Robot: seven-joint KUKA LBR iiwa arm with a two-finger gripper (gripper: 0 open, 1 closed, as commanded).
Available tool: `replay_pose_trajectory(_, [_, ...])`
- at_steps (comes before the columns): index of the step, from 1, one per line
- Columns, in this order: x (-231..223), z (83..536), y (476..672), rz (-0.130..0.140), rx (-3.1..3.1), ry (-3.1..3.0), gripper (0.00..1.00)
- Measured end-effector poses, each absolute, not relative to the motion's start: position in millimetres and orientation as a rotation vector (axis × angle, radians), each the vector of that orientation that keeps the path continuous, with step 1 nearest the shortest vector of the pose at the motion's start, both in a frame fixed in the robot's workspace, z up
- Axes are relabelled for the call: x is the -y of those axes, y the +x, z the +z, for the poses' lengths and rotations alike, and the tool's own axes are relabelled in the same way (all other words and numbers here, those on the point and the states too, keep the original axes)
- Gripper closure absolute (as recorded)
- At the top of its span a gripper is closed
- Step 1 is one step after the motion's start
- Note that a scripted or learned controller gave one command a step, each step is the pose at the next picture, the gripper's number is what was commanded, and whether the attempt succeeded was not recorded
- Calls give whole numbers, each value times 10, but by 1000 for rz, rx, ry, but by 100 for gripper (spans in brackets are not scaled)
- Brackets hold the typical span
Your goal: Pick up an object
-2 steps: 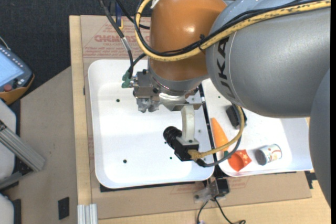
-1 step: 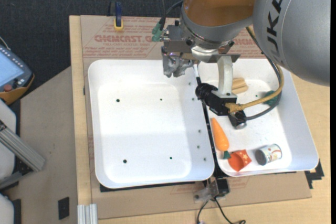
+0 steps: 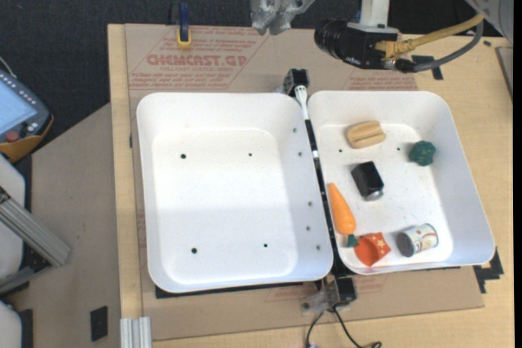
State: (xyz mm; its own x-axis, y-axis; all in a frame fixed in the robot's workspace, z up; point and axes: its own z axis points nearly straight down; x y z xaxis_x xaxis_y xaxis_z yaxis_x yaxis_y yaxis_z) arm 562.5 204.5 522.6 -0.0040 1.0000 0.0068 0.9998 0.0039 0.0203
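The right bin (image 3: 457, 167) holds several objects: a tan bread roll (image 3: 364, 134), a dark green ball (image 3: 422, 152), a black block (image 3: 368, 179), an orange carrot (image 3: 342, 213), a red piece (image 3: 373, 248) and a small white can (image 3: 417, 240). My gripper (image 3: 273, 12) hangs high at the top of the view, above the cardboard behind the left bin (image 3: 155, 175), far from all the objects. Nothing shows between its fingers.
A cardboard sheet (image 3: 212, 53) lies under both bins. A blue and yellow clamp (image 3: 183, 24) stands at its back left. A black camera unit (image 3: 351, 43) with cables hangs off the arm behind the right bin. A clip (image 3: 295, 81) sits where the bins meet.
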Motion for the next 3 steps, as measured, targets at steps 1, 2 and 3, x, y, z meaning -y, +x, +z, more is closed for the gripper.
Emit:
replay_pose_trajectory(1, [-2253,3688,5468,-22,-2229,2224,100])
replay_pose_trajectory(2, [-2247,4663,6097,16,-2217,2217,100])
replay_pose_trajectory(3, [-1903,4774,5146,-9,-2225,2223,100])
